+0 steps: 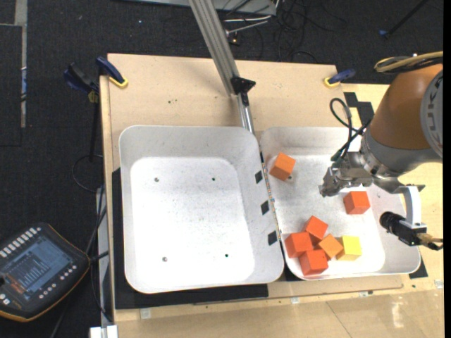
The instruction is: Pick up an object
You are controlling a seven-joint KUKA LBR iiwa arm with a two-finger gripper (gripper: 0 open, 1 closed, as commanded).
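Currently your gripper [332, 186] hangs over the right bin [310, 143], carrying nothing visible; jaw state unclear. Every block, including the nearby red one [356, 202], awaits picking.

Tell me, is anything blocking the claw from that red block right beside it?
Nothing visible does. The gripper hangs over the right bin, the red block lies just beside it, and the other blocks sit nearer the front.
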